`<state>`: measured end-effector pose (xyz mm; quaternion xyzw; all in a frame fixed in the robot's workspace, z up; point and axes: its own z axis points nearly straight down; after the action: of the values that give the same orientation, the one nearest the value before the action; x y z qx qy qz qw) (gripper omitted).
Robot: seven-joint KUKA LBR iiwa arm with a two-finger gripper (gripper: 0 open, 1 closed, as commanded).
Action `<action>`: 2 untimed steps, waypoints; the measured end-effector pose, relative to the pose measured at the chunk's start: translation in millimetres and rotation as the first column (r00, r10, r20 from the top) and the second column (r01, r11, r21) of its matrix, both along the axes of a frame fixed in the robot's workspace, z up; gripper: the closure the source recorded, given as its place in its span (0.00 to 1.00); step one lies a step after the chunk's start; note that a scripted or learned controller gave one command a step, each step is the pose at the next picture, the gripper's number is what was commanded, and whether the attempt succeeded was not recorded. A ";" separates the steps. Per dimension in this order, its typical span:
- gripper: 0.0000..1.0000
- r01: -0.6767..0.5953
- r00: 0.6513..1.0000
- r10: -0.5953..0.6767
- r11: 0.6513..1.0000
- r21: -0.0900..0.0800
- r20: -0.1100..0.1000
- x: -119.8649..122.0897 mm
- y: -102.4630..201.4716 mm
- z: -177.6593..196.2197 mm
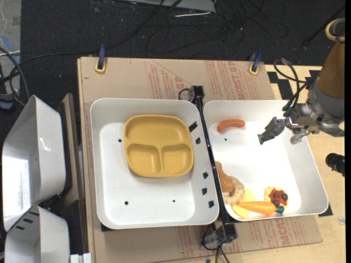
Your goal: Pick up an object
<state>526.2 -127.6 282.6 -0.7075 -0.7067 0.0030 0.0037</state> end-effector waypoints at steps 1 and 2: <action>0.00 -0.002 1.000 0.002 1.000 -0.001 0.009 1.6 0.3 4.4; 0.00 -0.001 1.000 0.001 1.000 0.000 0.004 5.2 7.9 -42.6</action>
<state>531.5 -119.7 240.0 -0.7071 -0.7071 0.0014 0.0022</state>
